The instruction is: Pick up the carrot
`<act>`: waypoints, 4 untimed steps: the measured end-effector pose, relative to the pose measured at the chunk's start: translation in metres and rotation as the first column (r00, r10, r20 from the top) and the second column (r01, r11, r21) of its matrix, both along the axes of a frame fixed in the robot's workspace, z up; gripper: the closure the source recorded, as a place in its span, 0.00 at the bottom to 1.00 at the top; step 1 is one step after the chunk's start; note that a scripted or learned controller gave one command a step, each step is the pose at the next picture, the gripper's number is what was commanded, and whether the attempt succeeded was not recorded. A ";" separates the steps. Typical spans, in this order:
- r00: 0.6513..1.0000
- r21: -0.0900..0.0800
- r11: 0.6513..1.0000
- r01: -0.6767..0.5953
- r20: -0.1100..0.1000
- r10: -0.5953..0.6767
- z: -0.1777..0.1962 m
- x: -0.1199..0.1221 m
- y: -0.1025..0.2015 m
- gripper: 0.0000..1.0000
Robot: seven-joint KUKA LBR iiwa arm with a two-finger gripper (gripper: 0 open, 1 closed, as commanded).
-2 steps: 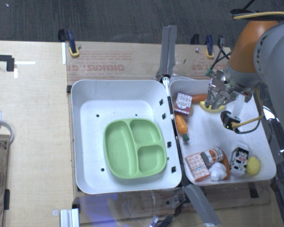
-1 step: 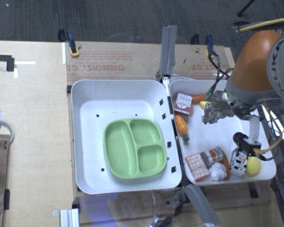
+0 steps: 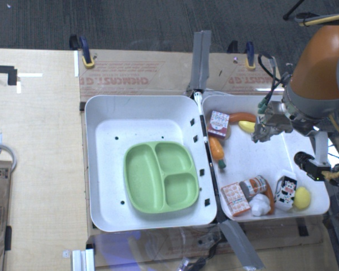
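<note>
You have two white bins: the left bin [image 3: 96, 151] holds one green tray [image 3: 161, 176] with three compartments. In the right bin [image 3: 305, 151], against its left wall, lies the one carrot [image 3: 216, 151], orange with a green tip, just near of a small red-and-white box [image 3: 218, 123]. It looks untouched, so the whole pick is left. Further right you'll count one banana [image 3: 246, 125], one cracker box [image 3: 235, 199], one can [image 3: 254, 185], one milk carton [image 3: 285, 192], one lemon [image 3: 302, 198]. The gripper [image 3: 262, 134] hovers by the banana, well apart from the carrot; whether it's apart or together you can't tell
</note>
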State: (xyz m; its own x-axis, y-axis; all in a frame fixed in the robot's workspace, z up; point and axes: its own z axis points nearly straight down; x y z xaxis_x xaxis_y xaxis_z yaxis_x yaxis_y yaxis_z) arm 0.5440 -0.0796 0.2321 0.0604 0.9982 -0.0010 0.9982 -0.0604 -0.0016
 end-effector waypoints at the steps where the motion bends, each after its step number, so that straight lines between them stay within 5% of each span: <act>1: 0.923 0.001 0.923 -0.386 0.000 0.386 -0.020 -0.010 -0.034 1.00; 2: 0.805 0.002 0.805 -0.593 0.000 0.593 0.010 -0.060 0.093 1.00; 3: 0.818 0.001 0.818 -0.576 0.000 0.576 0.007 -0.066 0.162 1.00; 4: 0.547 0.001 0.547 -0.837 0.002 0.837 -0.009 -0.065 0.128 1.00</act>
